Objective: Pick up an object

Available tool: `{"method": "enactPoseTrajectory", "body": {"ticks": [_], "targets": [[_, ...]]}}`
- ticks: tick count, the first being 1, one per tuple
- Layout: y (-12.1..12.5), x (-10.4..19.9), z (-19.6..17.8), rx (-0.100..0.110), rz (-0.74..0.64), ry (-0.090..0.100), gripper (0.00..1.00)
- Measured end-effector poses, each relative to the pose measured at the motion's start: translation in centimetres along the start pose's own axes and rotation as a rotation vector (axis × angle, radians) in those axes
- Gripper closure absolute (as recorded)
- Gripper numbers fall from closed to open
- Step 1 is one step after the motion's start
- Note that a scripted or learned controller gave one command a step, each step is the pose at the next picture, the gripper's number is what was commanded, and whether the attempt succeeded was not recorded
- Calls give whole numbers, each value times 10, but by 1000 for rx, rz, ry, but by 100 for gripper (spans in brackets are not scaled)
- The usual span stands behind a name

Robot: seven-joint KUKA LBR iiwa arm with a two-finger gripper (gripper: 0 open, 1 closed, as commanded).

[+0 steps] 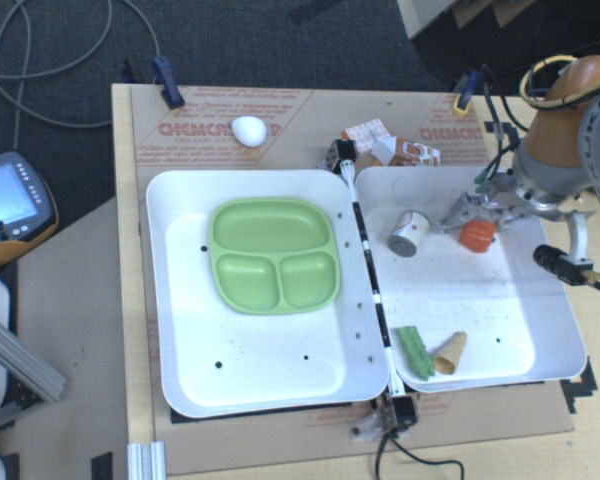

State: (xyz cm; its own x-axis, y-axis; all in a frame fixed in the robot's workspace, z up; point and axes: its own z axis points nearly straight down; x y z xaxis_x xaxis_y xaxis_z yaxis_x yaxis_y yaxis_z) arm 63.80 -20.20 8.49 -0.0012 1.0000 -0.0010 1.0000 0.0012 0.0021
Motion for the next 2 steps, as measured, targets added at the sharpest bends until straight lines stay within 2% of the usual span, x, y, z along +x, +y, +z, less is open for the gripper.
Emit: {"method": "enactPoseTrajectory", "body": {"ticks": [1,2], "targets": [[-19,15,0,3,1,1,0],[-18,15,-10,2,2,1,100]]}}
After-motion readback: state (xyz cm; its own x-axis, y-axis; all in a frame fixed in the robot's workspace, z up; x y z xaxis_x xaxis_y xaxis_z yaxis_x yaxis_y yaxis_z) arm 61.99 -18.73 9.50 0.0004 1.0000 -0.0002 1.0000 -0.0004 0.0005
